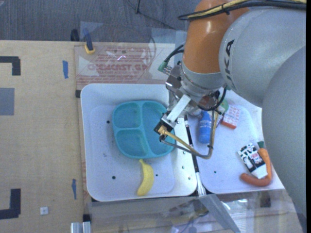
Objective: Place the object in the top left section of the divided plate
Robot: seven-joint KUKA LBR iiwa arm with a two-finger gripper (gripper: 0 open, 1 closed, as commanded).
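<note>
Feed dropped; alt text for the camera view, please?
The arm hangs over the left bin's right edge, beside the blue divided plate in it; a banana lies beside the plate. The right bin holds a blue bottle, packet and carrot.

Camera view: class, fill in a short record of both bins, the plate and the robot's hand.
left bin: blue divided plate, yellow banana just below it
top left section of plate: bare
right bin: blue bottle, red and white packet, black and white item, orange carrot
hand: over the strip between the bins, beside the plate's right edge
</note>
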